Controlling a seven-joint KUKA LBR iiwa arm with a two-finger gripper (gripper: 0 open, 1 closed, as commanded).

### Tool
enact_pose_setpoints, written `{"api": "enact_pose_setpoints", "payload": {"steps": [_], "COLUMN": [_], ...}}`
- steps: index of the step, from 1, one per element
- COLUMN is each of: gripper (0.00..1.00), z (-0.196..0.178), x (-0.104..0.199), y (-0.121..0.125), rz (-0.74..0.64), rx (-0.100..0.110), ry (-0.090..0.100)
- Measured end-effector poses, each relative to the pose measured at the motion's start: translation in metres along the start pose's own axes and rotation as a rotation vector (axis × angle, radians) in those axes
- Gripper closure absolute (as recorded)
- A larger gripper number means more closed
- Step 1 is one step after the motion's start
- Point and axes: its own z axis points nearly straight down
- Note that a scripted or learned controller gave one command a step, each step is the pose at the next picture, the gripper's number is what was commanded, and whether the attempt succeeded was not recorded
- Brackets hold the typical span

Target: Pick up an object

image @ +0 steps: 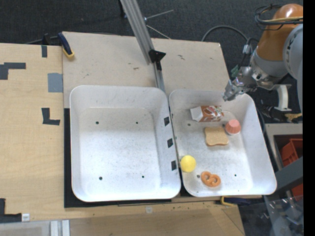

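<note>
The right bin (256, 132) holds several small items. A red-and-white packet (208, 113) lies near its far side, with a pink round piece (233, 127) and a tan bread slice (216, 136) just in front of it. A yellow ball (187, 163) rests by the bin's left wall, and an orange pretzel (210, 179) lies near the front. My gripper (231, 93) hangs over the bin's far right corner, above and to the right of the packet, with nothing visible between its fingers.
The left bin (118, 141) sits beside the right one, joined by a dark divider. A slanted metal pole (142, 36) rises behind the bins. Cables lie on the dark floor at the far right, by the arm (275, 43).
</note>
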Motion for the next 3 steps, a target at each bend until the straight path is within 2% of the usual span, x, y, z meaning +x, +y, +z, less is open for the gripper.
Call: {"api": "enact_pose_setpoints", "payload": {"steps": [1, 2, 3], "gripper": [1.0, 1.0, 1.0], "z": [-0.049, -0.069, -0.073], "x": [0.01, 0.011, 0.055], "y": [-0.001, -0.001, -0.02], "rz": [-0.001, 0.0, -0.003], "rx": [-0.001, 0.003, 0.006], "ry": [0.0, 0.001, 0.002]}}
